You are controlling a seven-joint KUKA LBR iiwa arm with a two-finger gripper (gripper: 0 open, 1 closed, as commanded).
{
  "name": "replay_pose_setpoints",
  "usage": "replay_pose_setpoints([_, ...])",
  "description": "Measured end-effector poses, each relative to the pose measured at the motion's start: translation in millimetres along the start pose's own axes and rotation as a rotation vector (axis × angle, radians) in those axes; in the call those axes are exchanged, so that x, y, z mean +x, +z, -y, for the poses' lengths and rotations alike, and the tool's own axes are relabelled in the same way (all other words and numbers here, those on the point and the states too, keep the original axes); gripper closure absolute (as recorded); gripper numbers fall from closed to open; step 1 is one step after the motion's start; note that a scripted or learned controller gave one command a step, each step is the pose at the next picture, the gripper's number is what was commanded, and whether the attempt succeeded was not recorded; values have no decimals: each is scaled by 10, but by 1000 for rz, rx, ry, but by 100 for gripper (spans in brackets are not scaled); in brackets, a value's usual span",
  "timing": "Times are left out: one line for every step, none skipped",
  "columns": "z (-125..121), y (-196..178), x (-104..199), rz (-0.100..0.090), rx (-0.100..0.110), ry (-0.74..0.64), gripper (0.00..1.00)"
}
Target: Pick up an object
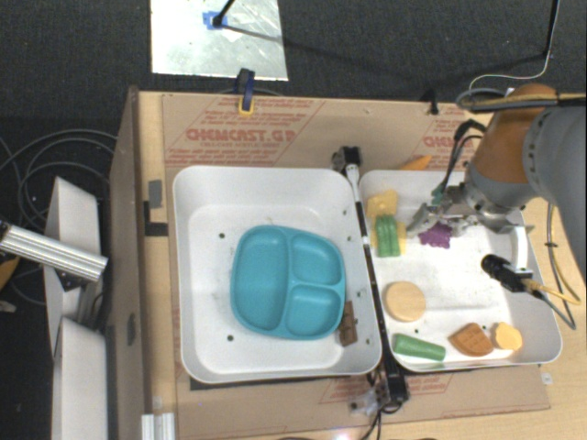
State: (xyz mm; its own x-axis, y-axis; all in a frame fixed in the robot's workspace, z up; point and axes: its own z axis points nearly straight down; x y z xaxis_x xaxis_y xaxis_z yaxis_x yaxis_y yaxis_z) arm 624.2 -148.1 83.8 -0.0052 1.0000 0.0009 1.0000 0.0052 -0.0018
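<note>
- Camera view: you have the grey arm with its orange band (pixel 514 149) reaching in from the right over the far part of the right-hand shallow white bin (pixel 543 345).
- The gripper (pixel 442 216) sits low over that bin's upper middle. You cannot tell from this angle whether it is open or closed, and nothing can be confirmed as held.
- The small purple lumpy plastic piece (pixel 437 237) lies on the bin floor just at the near side of the gripper, directly under its tip. Whether the two touch cannot be judged.
- Left of the gripper, against the bin's left wall, you see a pale yellow block (pixel 382 202), with a light green ridged block (pixel 389 236) just nearer the camera. Both are near the purple piece but apart from it.
- Further forward, well apart from the gripper, a tan round disc (pixel 404 302) lies on the floor.
- Along the near wall you have a dark green cylinder (pixel 418 346), a brown biscuit-shaped piece (pixel 470 340) and an orange-yellow round piece (pixel 506 337); the last two are touching or nearly so.
- The left-hand shallow white bin (pixel 197 246) holds a blue divided plastic plate (pixel 289 282), lying flat, with a small dark brown piece (pixel 348 324) at its near right edge.
</note>
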Motion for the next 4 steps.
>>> replay_pose_setpoints([-27,-121,-15,1,-7,-1,100])
replay_pose_setpoints([-27,-121,-16,1,-7,-1,0])
replay_pose_setpoints([-469,-557,180,2,-8,-1,0])
replay_pose_setpoints([359,-710,491,-1,2,5,0])
